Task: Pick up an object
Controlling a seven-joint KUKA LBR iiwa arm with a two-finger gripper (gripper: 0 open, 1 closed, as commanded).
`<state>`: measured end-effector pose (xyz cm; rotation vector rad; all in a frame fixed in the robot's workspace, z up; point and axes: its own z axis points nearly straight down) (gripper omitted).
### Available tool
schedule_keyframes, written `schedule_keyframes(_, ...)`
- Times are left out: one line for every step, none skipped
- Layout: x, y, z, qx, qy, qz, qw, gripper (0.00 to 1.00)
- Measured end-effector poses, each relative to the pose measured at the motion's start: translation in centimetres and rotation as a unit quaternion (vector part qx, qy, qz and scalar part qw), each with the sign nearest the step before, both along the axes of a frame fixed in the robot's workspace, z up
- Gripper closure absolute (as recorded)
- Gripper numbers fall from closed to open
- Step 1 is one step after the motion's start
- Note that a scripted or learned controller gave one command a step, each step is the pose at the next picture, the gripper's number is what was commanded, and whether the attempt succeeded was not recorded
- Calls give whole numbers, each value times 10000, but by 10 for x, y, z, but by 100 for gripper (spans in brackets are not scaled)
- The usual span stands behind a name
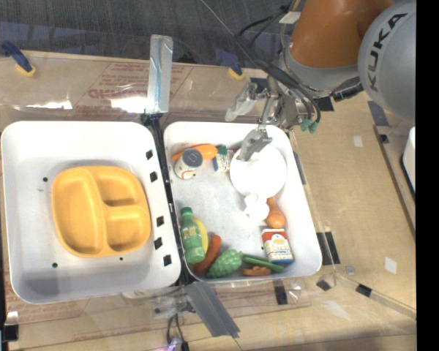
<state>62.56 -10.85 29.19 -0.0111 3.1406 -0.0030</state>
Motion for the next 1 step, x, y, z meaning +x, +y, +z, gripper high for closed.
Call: schedule_keyframes(-79, -64, -105, 10, 47, -503, 9987, 0)
